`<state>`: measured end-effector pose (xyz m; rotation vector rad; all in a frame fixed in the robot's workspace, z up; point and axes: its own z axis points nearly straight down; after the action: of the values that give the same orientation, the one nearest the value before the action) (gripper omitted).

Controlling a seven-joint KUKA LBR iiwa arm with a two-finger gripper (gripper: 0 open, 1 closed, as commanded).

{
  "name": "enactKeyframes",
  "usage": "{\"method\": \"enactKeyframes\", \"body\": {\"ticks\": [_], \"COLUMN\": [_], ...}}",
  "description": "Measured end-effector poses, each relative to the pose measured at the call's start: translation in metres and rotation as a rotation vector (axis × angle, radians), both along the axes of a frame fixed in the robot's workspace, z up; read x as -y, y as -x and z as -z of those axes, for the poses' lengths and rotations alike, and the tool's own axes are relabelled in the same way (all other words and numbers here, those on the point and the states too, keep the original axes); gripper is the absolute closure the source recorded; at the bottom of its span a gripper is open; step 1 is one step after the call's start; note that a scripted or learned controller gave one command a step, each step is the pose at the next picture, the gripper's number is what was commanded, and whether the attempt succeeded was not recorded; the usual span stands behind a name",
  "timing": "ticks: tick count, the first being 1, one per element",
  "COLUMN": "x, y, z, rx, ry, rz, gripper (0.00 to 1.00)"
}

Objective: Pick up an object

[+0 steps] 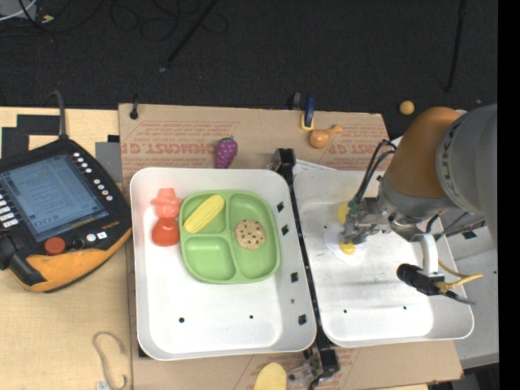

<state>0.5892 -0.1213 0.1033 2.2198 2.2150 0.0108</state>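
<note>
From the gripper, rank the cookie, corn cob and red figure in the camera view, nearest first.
Gripper is over the right bin.
1. Cookie, right compartment of the green tray, left bin.
2. Corn cob, tray's upper-left compartment.
3. Red figure, just left of the tray, farthest.

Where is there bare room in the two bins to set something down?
Left bin: the near strip below the green tray is bare; its far-left corner is crowded by the red toy. Right bin: bare floor along the near edge and beside the centre divider; around the gripper, over a small yellow object, is tight.
</note>
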Motion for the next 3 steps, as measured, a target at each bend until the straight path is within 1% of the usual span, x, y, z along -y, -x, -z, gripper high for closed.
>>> {"method": "enactKeyframes", "body": {"ticks": [1, 2, 3], "x": [-0.002, -0.005, -0.004], "y": [-0.011, -0.008, -0.008], "z": [-0.055, -0.117, -0.124], "rx": [-0.006, -0.005, -0.009], "ry": [0.001, 0.001, 0.0], "rz": [-0.001, -0.002, -0.002], "gripper": [1.0, 1.0, 1.0]}}
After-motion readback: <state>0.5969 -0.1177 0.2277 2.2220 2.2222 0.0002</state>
